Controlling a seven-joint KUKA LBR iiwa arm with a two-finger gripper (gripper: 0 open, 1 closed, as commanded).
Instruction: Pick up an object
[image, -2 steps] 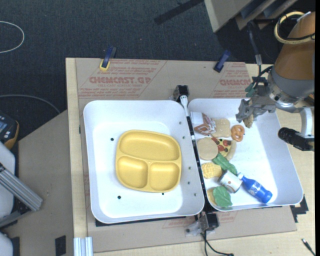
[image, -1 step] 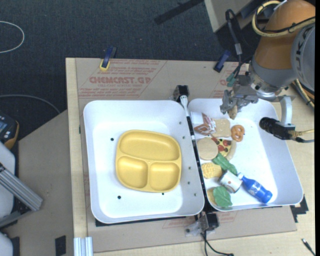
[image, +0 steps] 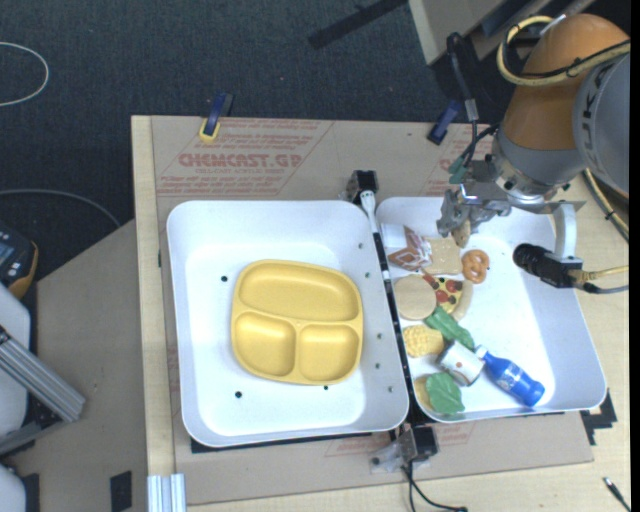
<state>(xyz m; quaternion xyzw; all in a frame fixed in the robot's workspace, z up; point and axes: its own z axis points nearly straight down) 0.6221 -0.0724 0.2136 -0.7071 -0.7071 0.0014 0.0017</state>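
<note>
Camera view: tool (image: 458, 226) hangs over far part of right bin (image: 570, 330), just above pretzel (image: 475, 264) and wrapper (image: 413, 250); can't tell its state or any hold. Blue bottle (image: 503, 372), corn (image: 422, 342), green leaf (image: 448, 325) lie nearer. Left bin (image: 195, 300) w/ yellow divided tray (image: 296, 321).

Bright, even overhead light; soft shadows, mild glare, slightly soft focus.

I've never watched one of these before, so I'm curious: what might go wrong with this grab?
The toys lie crowded along the right bin's left side; the gripper, above the pretzel and wrapper, could nudge both and lift neither. The flat pizza slice offers little to pinch. The blue bottle might roll off if bumped.
</note>
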